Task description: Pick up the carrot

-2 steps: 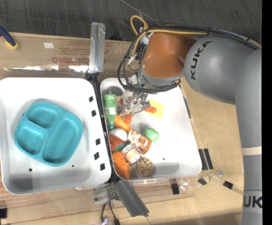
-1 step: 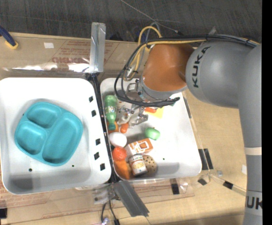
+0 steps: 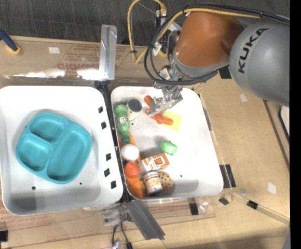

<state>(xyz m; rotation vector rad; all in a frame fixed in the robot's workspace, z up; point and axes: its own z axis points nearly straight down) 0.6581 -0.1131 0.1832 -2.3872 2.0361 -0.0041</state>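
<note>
- Over the back of the right bin [image 3: 205, 139], my gripper [image 3: 160, 106] hangs low, slanting toward the bin's far left corner (the grey arm and its orange band come in from the right behind it).
- Whether my gripper is released or clenched I cannot tell; nothing shows clearly as grasped in it.
- The carrot [image 3: 128, 138], as best I can tell, is the small orange piece lying against the right bin's left wall. It sits between a green bottle [image 3: 122, 115] and a white egg [image 3: 129, 152] and is well apart from my gripper.
- Just below my gripper a red-orange piece [image 3: 164, 120] lies on the edge of a yellow piece [image 3: 176, 121]; I cannot tell whether I touch it.
- Beside my gripper on the left are an orange-red bit [image 3: 148, 100] and a dark round thing [image 3: 134, 106].
- Near the bin's middle lies a small green lump [image 3: 169, 148].
- Toward the front left corner things crowd together: a red tomato [image 3: 132, 169], an orange-and-white box [image 3: 155, 163], a small can [image 3: 152, 183], a cookie [image 3: 165, 179] and an orange chunk [image 3: 135, 189] (some of them touching).
- The left bin [image 3: 5, 139] holds a teal divided plate [image 3: 54, 147], lying flat near its middle.
</note>
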